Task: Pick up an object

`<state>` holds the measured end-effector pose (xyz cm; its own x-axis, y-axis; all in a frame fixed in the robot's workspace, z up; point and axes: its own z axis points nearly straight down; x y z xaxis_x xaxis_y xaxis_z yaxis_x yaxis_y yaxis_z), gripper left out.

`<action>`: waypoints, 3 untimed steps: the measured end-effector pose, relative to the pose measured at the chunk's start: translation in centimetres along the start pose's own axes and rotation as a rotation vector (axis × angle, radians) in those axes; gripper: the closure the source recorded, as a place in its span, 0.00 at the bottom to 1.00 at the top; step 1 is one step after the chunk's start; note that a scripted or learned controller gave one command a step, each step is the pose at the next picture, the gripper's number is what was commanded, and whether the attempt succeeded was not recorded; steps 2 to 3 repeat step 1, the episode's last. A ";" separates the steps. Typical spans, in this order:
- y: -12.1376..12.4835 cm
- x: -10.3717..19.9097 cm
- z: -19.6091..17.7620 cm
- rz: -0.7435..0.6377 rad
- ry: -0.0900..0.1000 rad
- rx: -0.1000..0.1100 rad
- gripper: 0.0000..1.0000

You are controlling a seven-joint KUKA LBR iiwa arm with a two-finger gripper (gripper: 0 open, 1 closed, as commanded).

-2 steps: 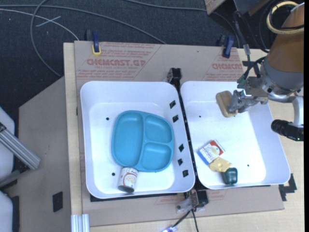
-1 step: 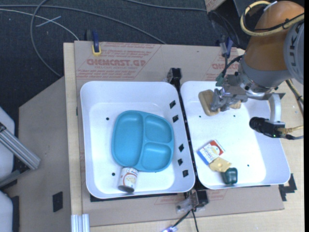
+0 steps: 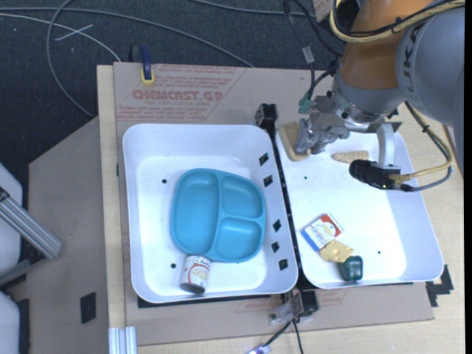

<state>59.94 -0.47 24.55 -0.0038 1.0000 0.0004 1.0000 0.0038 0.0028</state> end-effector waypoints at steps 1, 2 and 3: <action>2.1 5.7 0.3 -0.002 0.001 0.001 1.00; 2.1 5.7 0.3 -0.002 0.001 0.001 1.00; 2.1 5.7 0.3 -0.002 0.001 0.001 1.00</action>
